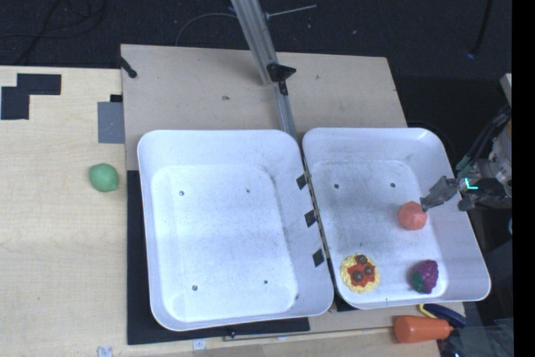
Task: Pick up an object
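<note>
The right bin (368, 148) holds a red-orange ball (411, 216) near its right side, a small yellow toy pizza with red dots (359, 272) at the front, and a purple grape cluster (425, 276) in the front right corner. My gripper (440, 193) reaches in over the bin's right rim, its dark tip just up and right of the red-orange ball, close to it. Nothing shows between the fingers.
The left bin (167, 148) sits beside the right one. A green ball (104, 177) lies on the wooden bench to the left. An orange carrot-like toy (420, 328) lies outside the right bin's front edge. A metal rail (251, 12) slants away behind the bins.
</note>
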`<action>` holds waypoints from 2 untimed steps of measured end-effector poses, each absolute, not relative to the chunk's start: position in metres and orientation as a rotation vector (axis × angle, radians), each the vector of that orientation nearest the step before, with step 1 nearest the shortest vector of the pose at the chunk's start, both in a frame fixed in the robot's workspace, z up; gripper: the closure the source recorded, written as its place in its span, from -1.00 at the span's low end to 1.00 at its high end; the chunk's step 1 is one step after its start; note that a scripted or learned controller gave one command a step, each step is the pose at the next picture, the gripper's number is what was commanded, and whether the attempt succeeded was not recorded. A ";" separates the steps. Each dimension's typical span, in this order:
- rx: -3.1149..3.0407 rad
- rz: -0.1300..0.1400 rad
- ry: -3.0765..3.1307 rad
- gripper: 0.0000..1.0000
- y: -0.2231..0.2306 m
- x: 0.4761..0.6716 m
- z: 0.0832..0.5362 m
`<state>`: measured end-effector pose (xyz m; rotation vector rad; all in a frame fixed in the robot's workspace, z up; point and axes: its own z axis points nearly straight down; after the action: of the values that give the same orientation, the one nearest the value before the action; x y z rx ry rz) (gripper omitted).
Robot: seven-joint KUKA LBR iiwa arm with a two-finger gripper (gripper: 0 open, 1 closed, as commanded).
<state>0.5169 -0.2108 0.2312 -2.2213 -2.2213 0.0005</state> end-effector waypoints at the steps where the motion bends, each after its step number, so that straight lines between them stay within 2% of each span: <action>1: -2.221 0.001 -2.221 -1.00 -0.211 0.517 0.231; 2: -2.217 0.003 -2.220 -1.00 -0.207 0.521 0.187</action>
<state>0.5208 -0.2067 0.1874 -2.2174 -2.2204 0.0030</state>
